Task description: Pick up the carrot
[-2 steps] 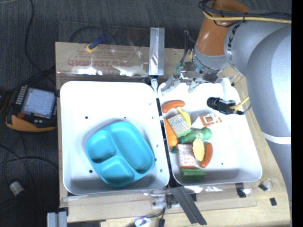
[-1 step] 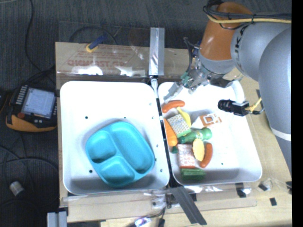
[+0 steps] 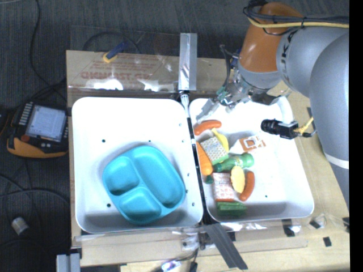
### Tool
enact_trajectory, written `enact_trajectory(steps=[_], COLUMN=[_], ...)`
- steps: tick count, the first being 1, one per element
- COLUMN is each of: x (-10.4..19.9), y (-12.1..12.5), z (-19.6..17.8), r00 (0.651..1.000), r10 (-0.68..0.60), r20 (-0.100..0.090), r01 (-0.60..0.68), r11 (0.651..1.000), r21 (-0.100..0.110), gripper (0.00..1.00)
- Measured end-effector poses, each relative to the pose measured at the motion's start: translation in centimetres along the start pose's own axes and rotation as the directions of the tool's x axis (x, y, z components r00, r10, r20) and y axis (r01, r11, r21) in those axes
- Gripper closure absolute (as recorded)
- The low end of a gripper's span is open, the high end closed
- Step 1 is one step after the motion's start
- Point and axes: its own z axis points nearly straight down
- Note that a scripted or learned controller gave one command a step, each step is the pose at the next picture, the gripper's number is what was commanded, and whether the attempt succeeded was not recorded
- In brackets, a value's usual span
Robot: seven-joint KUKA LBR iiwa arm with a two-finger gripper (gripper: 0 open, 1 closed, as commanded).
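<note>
— Nearest the lens, what lies in the right bin (image 3: 283, 174)?

— Toy food in a heap. The carrot (image 3: 204, 158) lies along its left wall, beside the grater (image 3: 214, 149).

— And the gripper (image 3: 218, 102)?

— Over the bin's far left corner, above a sausage (image 3: 206, 126), well clear of the carrot — open or clenched, I cannot tell.

— The left bin (image 3: 91, 123)?

— Holds a blue divided plate (image 3: 144, 181).

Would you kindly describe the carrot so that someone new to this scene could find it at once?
Look in the right-hand white bin, at the heap of toy food along its left wall. The carrot lies at the heap's left edge, against the divider. It is the plain orange, tapering piece, beside the grey grater-like block.
</note>
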Motion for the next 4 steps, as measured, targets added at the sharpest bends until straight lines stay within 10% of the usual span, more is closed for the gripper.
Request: enact_trajectory(steps=[2, 3, 4], x=[4.2, 4.2, 4.1], y=[3.0, 3.0, -1.1], z=[-8.9, -8.9, 0.0], r00=[0.998, 0.998, 0.978], r10=[-0.057, -0.057, -0.209], r20=[0.001, 0.0, -0.001], r01=[0.057, 0.057, 0.209], r11=[0.998, 0.998, 0.978], r21=[-0.002, -0.001, 0.0], gripper=[0.0, 0.0, 0.0])
